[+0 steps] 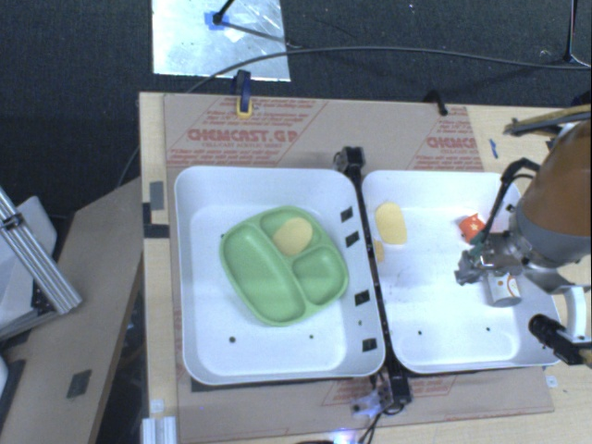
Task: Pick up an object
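Arm enters from right, gripper [479,268] low over right bin [435,340], near its right side; cannot tell its state. Orange piece [472,223] just above it. Yellow item [391,223] at bin's upper left. Left bin [208,340]: green tray [268,285] with yellow lump [294,236] in top compartment

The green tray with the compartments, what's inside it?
A pale yellow object lies in the top compartment of the green tray in the left bin. The other two compartments show bare green. Whatever is beneath the yellow object is covered.
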Controlling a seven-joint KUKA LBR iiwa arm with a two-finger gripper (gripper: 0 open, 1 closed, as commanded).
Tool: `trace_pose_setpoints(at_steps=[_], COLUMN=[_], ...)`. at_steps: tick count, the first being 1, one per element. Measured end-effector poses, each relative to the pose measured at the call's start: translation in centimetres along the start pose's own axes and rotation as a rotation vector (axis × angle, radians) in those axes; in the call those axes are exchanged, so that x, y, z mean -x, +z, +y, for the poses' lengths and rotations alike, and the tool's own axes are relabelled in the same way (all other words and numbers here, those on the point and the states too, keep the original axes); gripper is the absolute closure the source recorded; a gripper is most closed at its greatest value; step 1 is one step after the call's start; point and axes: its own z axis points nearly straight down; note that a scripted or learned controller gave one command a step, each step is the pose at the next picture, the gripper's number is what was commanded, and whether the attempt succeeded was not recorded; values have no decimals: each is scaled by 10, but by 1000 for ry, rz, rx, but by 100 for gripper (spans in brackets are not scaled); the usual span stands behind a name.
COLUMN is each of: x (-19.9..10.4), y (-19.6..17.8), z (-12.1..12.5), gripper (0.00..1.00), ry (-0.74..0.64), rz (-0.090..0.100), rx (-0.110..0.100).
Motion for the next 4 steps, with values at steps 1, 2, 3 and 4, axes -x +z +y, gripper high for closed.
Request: trace_pose_setpoints(at_steps=[1,2,3,4], x=[-6,-59,-104,-167], y=[-62,-47,-39,-42], z=[2,8,11,10], gripper=[100,100,100,100], ry=[-2,-6,-6,-7], rz=[0,3,4,4], rx=[2,-6,-6,-6])
